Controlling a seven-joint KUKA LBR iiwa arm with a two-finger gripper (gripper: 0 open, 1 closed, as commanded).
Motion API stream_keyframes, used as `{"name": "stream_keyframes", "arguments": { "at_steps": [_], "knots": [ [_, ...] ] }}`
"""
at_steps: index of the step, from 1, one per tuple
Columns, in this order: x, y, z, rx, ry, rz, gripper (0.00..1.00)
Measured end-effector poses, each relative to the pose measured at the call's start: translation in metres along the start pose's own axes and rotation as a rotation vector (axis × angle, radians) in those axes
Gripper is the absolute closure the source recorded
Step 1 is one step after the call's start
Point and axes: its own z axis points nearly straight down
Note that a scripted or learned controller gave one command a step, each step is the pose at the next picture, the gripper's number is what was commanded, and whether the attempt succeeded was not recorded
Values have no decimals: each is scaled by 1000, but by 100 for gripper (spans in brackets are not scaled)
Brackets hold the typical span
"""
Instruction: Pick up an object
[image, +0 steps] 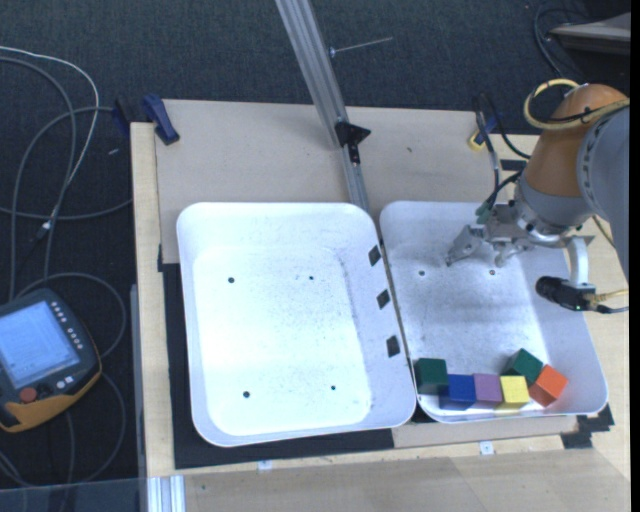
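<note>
I see the claw (480, 252) spread and empty, upper right of frame; coloured blocks (490, 384) line the right bin's (470, 310) lower edge.

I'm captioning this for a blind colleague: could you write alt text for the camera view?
A grey robot arm with an orange band reaches from the right and holds its gripper above the upper part of the right white bin, grasping nothing. A row of small coloured blocks lies along that bin's lower edge. The left white bin sits beside it on the bench.
</note>
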Motion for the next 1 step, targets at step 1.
{"name": "stream_keyframes", "arguments": {
  "at_steps": [1],
  "knots": [
    [76,35,-130,-11,-2,-1,0]
  ]
}}
